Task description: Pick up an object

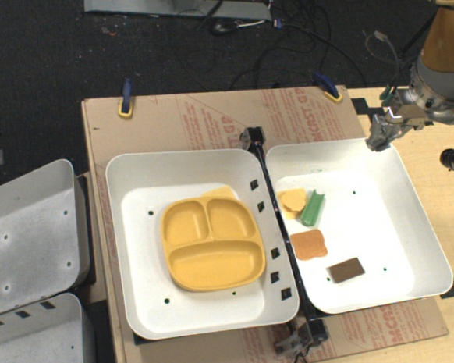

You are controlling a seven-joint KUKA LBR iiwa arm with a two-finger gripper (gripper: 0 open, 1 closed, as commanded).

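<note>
Showing the left bin (pixel 125 185) bearing a yellow divided tray (pixel 213 244); the right bin (pixel 393 203) holds four small pieces: orange slab (pixel 309 245), brown block (pixel 346 270), green stick (pixel 313 207), yellow disc (pixel 293 201), clustered at nine o'clock. Gripper (pixel 380 140) hovers at the twelve-o'clock rim; finger state cannot be told. Touching pieces risk a pinch that slips.

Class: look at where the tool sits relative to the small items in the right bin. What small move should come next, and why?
Probably shift the tool leftward and toward the near side of the right bin. It sits at the bin's far right corner, while the green piece, orange piece and brown piece lie along the bin's left half.
</note>
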